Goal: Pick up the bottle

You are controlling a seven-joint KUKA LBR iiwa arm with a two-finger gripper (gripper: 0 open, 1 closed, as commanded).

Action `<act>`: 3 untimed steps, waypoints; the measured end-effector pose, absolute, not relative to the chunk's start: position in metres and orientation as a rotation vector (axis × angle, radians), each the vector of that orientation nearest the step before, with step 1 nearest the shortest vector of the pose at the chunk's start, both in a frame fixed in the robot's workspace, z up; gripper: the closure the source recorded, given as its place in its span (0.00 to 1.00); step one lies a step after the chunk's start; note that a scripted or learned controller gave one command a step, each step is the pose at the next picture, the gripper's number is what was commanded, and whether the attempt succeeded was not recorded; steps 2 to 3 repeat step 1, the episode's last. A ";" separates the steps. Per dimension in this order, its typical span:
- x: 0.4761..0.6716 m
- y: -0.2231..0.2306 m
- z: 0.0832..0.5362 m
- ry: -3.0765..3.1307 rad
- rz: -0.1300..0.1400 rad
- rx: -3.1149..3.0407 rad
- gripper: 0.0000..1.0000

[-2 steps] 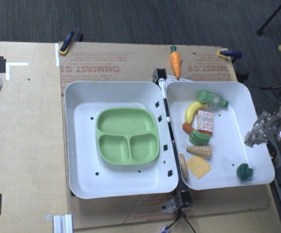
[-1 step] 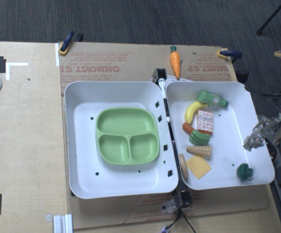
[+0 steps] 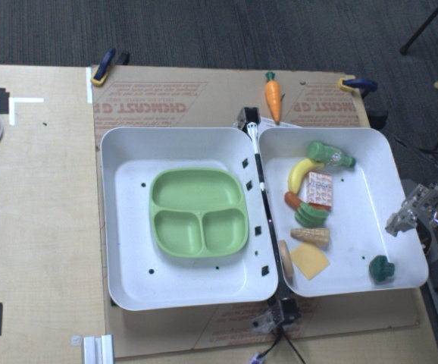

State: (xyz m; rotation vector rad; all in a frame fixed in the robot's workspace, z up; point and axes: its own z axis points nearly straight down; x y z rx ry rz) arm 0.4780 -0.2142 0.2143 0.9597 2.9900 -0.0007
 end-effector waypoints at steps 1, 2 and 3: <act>0.478 -0.222 0.214 2.863 -0.001 1.283 1.00; 0.478 -0.222 0.214 2.863 -0.001 1.283 1.00; 0.478 -0.222 0.214 2.863 -0.001 1.283 1.00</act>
